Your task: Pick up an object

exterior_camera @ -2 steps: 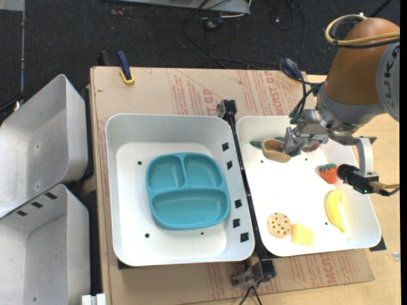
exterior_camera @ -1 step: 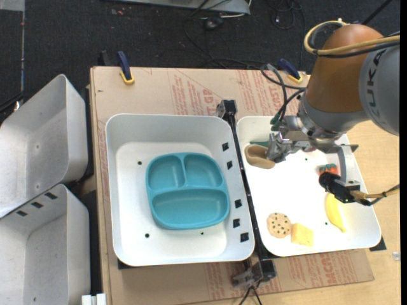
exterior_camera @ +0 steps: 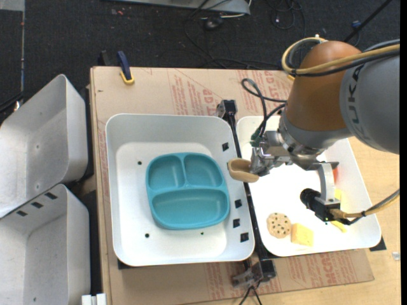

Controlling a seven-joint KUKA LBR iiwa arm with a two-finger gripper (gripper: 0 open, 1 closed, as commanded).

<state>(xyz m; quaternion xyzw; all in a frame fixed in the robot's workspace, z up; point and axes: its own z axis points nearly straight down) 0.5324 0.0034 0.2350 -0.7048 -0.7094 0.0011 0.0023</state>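
At frame centre the gripper (exterior_camera: 253, 168) has its fingers closed around a tan, bread-like piece (exterior_camera: 241, 169), held over the divide between the two white bins. Left of it lies a teal divided plate (exterior_camera: 187, 190) in the left bin (exterior_camera: 121, 138). Lower right, a cookie (exterior_camera: 278, 224) and yellow wedge (exterior_camera: 303, 235) rest in the right bin (exterior_camera: 362, 189).

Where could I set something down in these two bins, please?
Bare floor rings the teal divided plate in the left bin, widest along the near wall. In the right bin, the gripper, cookie and yellow wedge crowd the floor.
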